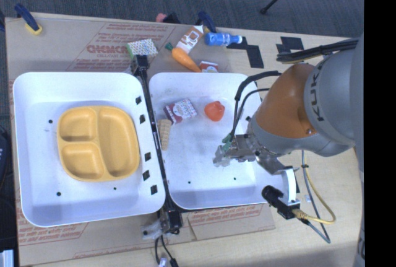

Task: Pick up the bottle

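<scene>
A small blue bottle lies on its side on the cardboard behind the right bin. Just left of it lies a white bottle with an orange label. My gripper is low over the floor of the right bin, near its right wall, far in front of both bottles. The grey arm with its orange band comes in from the right and covers that bin's right edge. Nothing shows at the gripper's tip.
In the right bin lie a red-and-white carton, a red round fruit and a cone against the left wall. The left bin holds a yellow divided plate. A carrot and a green packet lie behind the bins.
</scene>
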`<state>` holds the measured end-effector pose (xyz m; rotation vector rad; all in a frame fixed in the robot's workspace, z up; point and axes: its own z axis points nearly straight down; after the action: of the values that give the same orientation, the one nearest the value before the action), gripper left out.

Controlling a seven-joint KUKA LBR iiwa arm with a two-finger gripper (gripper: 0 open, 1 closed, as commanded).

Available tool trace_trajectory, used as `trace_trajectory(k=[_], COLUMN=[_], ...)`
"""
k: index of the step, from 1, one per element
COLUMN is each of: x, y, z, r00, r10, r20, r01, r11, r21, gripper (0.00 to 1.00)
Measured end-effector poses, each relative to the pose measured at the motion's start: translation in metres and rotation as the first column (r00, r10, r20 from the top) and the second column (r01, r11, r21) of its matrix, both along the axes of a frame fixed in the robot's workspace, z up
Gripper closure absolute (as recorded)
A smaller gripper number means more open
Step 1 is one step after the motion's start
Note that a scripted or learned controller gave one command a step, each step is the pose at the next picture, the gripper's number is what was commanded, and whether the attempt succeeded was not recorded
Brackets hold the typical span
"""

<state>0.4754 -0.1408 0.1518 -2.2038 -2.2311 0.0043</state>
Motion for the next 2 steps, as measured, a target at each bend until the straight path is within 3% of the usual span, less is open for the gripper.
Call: trace_trajectory(k=[1, 2], x=[0.001, 0.001], y=[-0.037, 0.043], z=[0.08, 0.017], r00=[1.0, 0.995], r10=[-0.018, 0.095], r20=[0.005, 0.001], r01=[0.018, -0.095], r11=[1.0, 0.995], r21=[-0.002, 0.0], gripper=[1.0, 1.0])
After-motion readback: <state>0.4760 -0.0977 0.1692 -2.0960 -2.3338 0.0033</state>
